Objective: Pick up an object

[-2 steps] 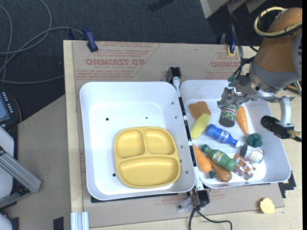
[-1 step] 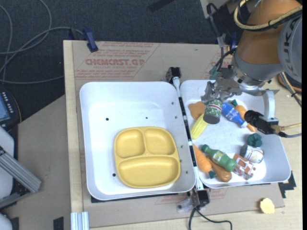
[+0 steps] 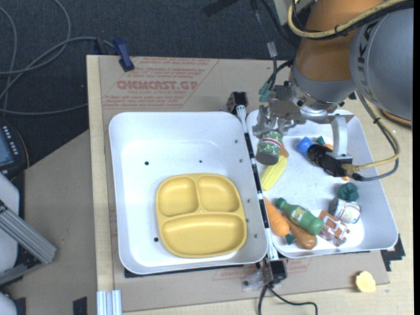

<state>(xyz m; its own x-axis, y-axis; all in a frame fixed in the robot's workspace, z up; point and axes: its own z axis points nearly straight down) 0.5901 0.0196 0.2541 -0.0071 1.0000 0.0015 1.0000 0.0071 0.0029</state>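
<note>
Camera view: hand [image 3: 272,131] is over the near-left part of the right bin [image 3: 375,231], close to the divider between bins. It is clamped on a small can [image 3: 268,149] with a greenish body and a red/white label. The can's top end sits between the fingertips, body hanging below, slightly tilted. The can overlaps the upper end of the toy corn [image 3: 274,170]; can't tell if they touch.

Right bin contents:
- corn lies along the left wall, pointing down-left
- orange carrot [image 3: 279,221] sits below the corn by the left wall
- green bottle [image 3: 299,216] lies on its side just beside the carrot
- brown sausage-like piece [image 3: 304,241] sits at the front, touching or nearly touching the bottle
- red/white checked packet [image 3: 333,229] is right of the bottle
- small white can with red label [image 3: 346,210] is just above the packet
- dark green lump [image 3: 348,191] is above that can
- blue item [image 3: 304,144] is to the right of the hand, partly hidden

Left bin [image 3: 119,131] holds a yellow divided plate [image 3: 200,216], three compartments, lying flat toward the front.

Both bins rest on a counter [image 3: 98,176] covered in brown printed board. A yellow bit [image 3: 365,281] lies on the counter outside the right bin's front corner. A blue clip [image 3: 122,54] is at the far-left edge.
</note>
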